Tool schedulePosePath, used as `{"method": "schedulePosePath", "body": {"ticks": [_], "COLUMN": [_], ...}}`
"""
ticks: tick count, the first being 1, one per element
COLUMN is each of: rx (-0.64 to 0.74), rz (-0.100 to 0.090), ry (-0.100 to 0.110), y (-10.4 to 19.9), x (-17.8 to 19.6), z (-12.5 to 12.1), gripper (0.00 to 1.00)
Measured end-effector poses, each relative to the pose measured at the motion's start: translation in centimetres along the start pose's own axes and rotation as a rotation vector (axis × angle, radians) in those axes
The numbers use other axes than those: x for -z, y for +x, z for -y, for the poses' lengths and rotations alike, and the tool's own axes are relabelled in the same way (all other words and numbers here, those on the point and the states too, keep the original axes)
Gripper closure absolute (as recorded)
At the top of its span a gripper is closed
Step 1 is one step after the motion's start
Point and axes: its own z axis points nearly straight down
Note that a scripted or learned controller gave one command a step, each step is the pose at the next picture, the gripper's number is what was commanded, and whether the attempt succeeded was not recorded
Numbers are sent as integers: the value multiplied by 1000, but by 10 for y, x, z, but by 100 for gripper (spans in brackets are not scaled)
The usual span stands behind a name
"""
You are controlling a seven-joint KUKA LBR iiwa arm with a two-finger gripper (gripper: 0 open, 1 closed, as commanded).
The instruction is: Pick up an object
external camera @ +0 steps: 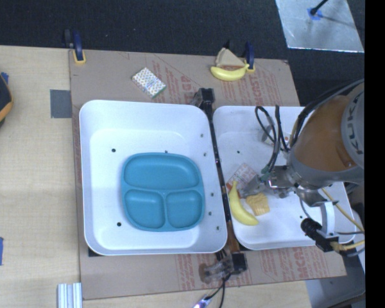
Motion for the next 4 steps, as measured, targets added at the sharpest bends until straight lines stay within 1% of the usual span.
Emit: {"method": "schedulePosePath", "body": {"ticks": [1, 2, 3, 4], "rx": [3, 3, -3, -1], "rz": [2, 2, 2, 2], "ry": [3, 3, 1, 3], "y": [-1, -1, -25, -26], "x": [9, 9, -2, 8], "z": [1, 1, -70, -70], "gripper": [100, 0, 0, 100]}}
